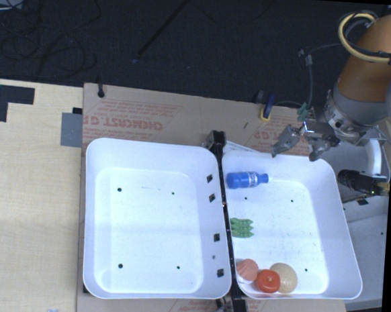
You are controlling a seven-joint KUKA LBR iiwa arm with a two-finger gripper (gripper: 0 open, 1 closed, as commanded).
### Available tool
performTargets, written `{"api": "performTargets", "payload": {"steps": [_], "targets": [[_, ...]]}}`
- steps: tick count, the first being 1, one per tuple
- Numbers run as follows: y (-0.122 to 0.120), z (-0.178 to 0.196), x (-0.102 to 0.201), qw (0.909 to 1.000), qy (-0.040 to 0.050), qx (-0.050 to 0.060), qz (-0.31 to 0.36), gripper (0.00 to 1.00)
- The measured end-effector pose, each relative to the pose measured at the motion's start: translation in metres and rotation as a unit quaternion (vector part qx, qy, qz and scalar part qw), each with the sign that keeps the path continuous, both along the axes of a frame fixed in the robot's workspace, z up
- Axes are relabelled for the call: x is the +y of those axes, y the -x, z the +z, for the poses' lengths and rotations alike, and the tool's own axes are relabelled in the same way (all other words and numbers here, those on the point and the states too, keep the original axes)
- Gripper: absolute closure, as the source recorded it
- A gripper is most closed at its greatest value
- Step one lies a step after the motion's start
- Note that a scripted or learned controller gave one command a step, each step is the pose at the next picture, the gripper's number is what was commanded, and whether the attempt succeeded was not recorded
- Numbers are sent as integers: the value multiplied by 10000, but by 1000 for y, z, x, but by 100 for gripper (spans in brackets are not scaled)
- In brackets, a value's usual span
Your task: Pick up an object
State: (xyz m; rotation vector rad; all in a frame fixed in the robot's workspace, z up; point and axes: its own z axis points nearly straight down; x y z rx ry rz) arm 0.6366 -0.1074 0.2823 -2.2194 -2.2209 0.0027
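In the right bin (325,216) lie a blue bottle (246,179) near the far left corner, a green pea pod (241,227) by the left wall, and at the near edge a pink piece (246,268), a red tomato (268,281) and a beige round (285,277). My gripper (299,145) hangs above the bin's far edge, to the right of the bottle. Its two fingers are spread apart with nothing between them.
The left bin (106,178) sits beside the right one, with a black divider rail (220,208) between them. Cardboard (165,119) lies under both bins. A yellow and blue clip (267,107) stands at the cardboard's far edge.
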Motion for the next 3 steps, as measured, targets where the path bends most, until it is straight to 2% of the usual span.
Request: {"api": "performTargets", "payload": {"steps": [1,2,3], "targets": [[76,10,-100,10000,18,8,-60,0],[129,8,-107,10000,-4,12,-17,0],[126,17,-107,10000,-5,4,-7,100]]}}
